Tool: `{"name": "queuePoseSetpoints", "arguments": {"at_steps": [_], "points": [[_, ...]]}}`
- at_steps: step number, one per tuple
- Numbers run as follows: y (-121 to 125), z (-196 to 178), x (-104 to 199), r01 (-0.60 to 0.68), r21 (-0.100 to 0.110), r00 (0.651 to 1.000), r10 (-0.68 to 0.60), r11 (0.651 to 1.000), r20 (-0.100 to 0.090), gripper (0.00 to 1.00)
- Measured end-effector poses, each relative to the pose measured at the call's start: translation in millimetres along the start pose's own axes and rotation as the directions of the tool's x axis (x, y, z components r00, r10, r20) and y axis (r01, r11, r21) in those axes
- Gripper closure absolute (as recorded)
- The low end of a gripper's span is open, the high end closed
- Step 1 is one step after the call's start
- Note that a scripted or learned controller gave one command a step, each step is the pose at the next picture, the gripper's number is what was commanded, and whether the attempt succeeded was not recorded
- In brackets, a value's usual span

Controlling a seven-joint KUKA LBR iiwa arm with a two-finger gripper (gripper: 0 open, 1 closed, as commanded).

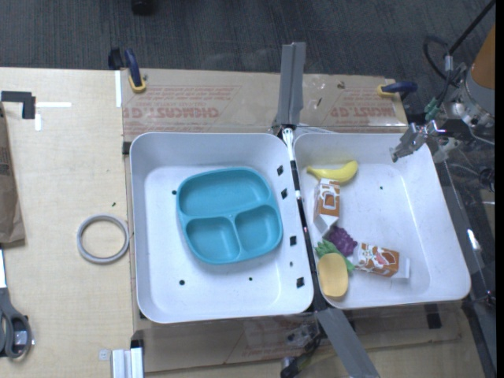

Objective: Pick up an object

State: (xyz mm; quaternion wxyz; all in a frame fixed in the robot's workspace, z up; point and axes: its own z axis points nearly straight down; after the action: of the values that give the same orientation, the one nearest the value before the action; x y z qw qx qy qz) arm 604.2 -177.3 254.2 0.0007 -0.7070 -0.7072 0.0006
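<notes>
Approach step: gripper (409,142) at right bin (441,235) far corner, jaw state indiscernible; next, descend toward banana (332,171).

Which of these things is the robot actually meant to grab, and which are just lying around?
Likely for picking, in the right white bin:
yellow plastic banana
purple toy grape bunch
two small orange-and-white cartons

Just lying about:
blue plastic divided plate
grey tape ring
scissors
</notes>
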Motion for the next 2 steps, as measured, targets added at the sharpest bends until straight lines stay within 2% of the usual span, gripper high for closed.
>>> {"name": "queuePoseSetpoints", "arguments": {"at_steps": [1, 2], "points": [[27, 121, 48, -0.039, 0.000, 0.999, 0.039, 0.999, 0.001, 0.00], [50, 152, 80, 0.206, -0.001, 0.979, -0.206, 0.979, 0.001, 0.00]]}}
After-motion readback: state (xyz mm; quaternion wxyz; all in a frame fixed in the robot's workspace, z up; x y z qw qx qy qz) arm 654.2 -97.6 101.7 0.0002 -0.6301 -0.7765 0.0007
